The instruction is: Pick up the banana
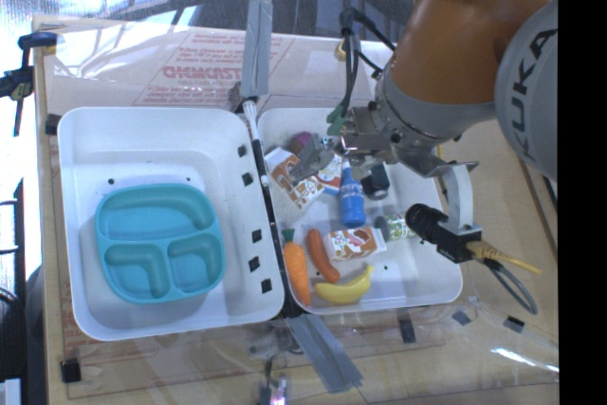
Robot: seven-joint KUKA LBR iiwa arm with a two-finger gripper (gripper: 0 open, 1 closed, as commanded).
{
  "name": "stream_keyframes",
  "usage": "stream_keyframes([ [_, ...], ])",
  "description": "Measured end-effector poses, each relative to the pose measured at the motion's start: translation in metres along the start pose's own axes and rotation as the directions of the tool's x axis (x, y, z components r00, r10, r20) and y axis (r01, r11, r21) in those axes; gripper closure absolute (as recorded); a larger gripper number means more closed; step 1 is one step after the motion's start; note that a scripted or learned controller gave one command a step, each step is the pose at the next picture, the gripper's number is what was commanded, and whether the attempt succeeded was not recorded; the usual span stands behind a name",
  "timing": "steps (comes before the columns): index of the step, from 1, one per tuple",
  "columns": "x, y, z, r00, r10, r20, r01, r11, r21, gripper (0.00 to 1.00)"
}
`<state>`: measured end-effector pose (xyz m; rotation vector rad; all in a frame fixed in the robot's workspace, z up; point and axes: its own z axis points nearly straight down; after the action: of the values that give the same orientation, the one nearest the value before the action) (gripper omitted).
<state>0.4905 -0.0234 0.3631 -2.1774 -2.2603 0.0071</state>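
The arm's orange band bulks nearest the lens, above the right bin. Below it the gripper hangs over that bin's upper part, just above a printed carton (whether it is open or closed cannot be made out). Beside it lies a blue bottle; farther down, a second carton, a sausage and a carrot. The banana lies at the bin's near edge, well apart from the gripper. The left bin holds a teal compartment tray.
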Motion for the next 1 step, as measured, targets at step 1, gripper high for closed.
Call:
stream_keyframes([
  [1, 0.0132, -0.0039, 0.1476, 0.964, -0.266, -0.002, 0.266, 0.964, 0.006, 0.00],
])
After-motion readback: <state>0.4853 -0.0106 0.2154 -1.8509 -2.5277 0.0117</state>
